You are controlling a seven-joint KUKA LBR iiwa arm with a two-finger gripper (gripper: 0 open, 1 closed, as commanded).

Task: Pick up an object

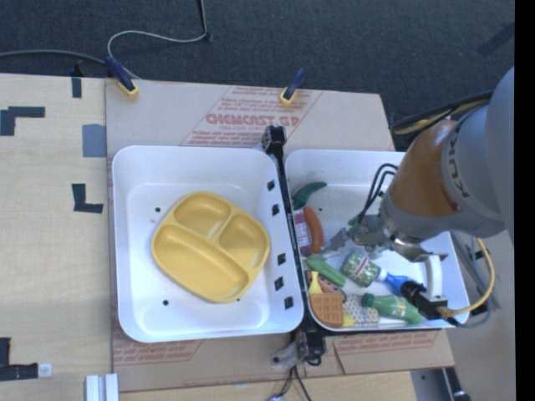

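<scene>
The pick is not yet done, by the look of it: every object lies on a bin floor and nothing hangs from the arm. The gripper (355, 239) sits low in the right bin (334, 192), near its middle, with grey metal parts reaching toward the left wall. Whether it is released, clenched or grasping anything, I cannot tell; the wrist covers most of it and the tip is a blur of grey.

The nearest candidates crowd the front half of that bin. A round green-speckled piece (361, 266) lies just beside the gripper, toward the front edge. A long green vegetable (324, 268) lies to its left, and a red sausage (313, 227) lies along the left wall, with a dark green pepper (308, 192) nearer the back left corner. At the front left corner sits a waffle (328, 308); a green bottle (393, 307) lies along the front edge. The left bin (134, 174) carries a yellow divided tray (211, 246) about its middle.

The arm comes in from the right edge, its orange band (426, 174) above the right bin's back right part, the wrist bent downward and leftward to the bin floor. What is left is a clear grasp and then a lift
</scene>
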